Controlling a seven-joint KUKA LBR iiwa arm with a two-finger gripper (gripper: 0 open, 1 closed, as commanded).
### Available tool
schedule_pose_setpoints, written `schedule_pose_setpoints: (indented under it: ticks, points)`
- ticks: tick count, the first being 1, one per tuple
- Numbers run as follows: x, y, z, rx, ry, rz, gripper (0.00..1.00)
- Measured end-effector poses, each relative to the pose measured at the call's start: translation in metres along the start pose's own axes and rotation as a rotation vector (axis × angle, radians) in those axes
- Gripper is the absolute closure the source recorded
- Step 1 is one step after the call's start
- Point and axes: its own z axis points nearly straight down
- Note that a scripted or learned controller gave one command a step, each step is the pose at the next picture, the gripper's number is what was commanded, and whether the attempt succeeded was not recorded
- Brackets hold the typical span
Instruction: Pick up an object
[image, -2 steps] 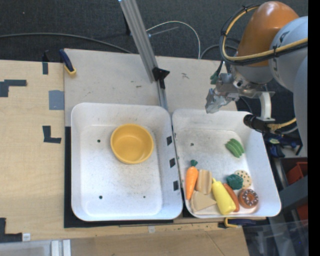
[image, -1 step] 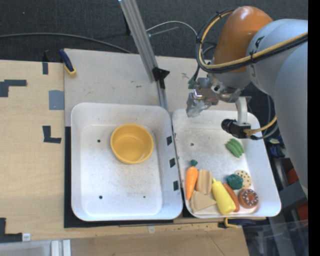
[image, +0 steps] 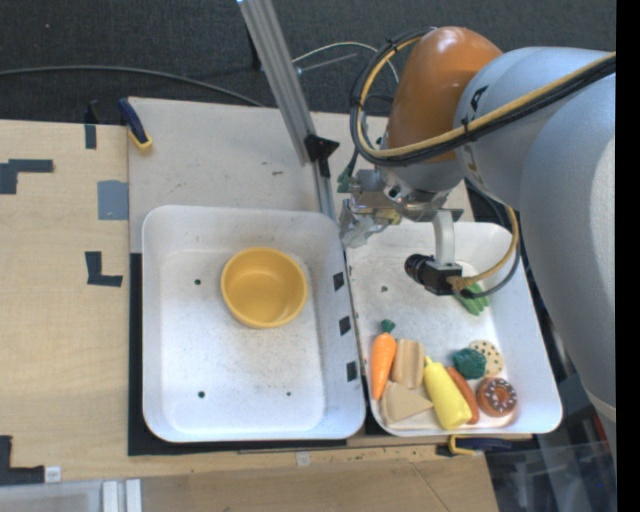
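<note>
Down at the near end of the right bin (image: 400, 298), the toy carrot (image: 382, 365) looks light, hard and slick, so I'd pinch its fat middle crosswise. The claw (image: 357, 226) hovers by the far corner, can't tell if it's spread.

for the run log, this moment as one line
gripper at far corner of right white bin | orange toy carrot at its near end | round yellow bowl in left white bin
</note>
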Motion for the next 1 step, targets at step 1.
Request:
schedule_pose_setpoints:
  ticks: [1]
  points:
    - [0.0586,-0.0027,-0.0107,-0.003,0.001,-0.002,1.0]
